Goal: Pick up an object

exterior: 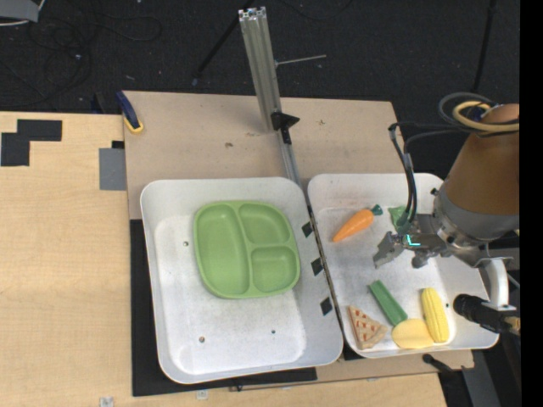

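Observation:
The right bin (339, 195) holds an orange carrot (354, 224) near its back left, a green stick-shaped piece (388, 302), a pizza slice (366, 326) at the front left, a yellow corn cob (435, 314) and a yellow lemon-like piece (412, 335) at the front. My gripper (401, 253) hangs over the middle of this bin, right of the carrot and above the green piece. Nothing shows between its fingers.
The left bin (170, 329) carries a green divided plate (247, 249). An upright metal post (261, 66) stands behind the bins. The arm's grey body (484, 185) covers the right bin's far right side.

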Robot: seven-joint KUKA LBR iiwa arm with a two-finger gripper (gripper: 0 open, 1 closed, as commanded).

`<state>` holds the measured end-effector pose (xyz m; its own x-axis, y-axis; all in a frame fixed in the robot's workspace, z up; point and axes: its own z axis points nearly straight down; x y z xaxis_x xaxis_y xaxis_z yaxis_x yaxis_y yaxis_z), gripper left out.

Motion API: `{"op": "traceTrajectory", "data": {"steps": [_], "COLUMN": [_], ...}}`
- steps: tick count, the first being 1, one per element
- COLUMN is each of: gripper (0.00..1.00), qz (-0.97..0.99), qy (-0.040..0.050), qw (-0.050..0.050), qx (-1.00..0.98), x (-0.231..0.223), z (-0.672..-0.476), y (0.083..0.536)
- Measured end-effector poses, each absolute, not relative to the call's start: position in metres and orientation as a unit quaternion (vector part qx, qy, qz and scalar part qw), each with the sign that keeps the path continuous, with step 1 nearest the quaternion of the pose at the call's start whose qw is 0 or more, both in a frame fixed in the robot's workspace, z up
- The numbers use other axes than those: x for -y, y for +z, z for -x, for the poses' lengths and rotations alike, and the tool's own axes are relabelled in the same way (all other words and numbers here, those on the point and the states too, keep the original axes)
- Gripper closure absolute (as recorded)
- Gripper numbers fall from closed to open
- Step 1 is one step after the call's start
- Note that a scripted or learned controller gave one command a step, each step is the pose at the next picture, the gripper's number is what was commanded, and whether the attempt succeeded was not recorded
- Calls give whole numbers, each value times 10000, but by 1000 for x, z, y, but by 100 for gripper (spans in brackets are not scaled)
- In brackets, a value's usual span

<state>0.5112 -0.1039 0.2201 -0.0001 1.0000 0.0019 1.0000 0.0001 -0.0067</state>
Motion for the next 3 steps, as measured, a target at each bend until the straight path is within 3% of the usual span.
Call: {"op": "traceTrajectory", "data": {"steps": [1,3], "gripper": [0,0], "qz": [7070,7074], "qy": [10,17], "qw": [20,30], "qx": [7072,7068], "x": [104,107], "z": [-512,-507], "y": [221,132]}}
